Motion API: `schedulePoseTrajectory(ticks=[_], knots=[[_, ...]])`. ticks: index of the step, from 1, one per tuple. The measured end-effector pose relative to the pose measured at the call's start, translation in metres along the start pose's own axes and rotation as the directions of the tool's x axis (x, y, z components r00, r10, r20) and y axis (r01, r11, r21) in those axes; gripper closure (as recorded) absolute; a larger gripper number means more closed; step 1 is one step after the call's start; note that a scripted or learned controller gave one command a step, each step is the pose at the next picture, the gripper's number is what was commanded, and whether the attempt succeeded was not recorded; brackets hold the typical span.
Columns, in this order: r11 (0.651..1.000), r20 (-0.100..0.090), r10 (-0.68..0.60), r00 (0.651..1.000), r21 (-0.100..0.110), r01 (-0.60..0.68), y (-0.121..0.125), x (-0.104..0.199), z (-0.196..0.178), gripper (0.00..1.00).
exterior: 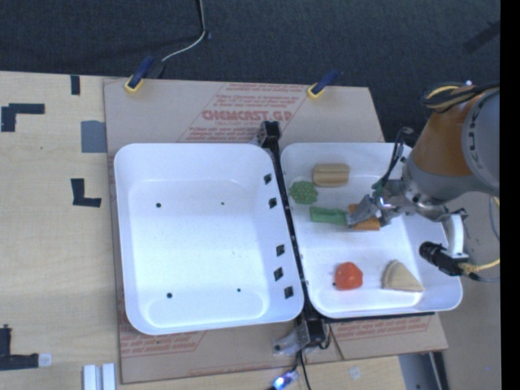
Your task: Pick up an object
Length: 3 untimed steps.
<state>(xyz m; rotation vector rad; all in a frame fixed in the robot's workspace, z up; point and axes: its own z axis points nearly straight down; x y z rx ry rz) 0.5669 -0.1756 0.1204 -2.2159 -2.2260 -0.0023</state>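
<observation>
Two white bins sit side by side: the left bin (pixel 195 234) and the right bin (pixel 390 157), into which the grey arm (pixel 455 149) reaches. Its gripper (pixel 367 212) is low over an orange piece (pixel 366 224), touching the right end of a green bar (pixel 327 214); whether it pinches anything cannot be told. The orange piece's long axis appears to run left-right. Risk: the crowding green bar could be nudged or caught, spoiling the grasp. Nearby lie a tan block (pixel 331 174), wedge (pixel 401 277), red ball (pixel 348 275) and green lump (pixel 304 192).
</observation>
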Motion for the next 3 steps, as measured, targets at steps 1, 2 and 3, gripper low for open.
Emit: schedulePoseTrajectory(ticks=[1,2,3], knots=[[1.000,0.000,-0.002,1.000,0.002,0.002,-0.007,0.086,0.037,1.00],[1.000,-0.001,-0.002,1.000,-0.006,0.002,-0.017,0.138,-0.070,1.00],[1.000,-0.002,-0.006,1.000,0.001,0.006,0.006,0.221,-0.063,1.00]])
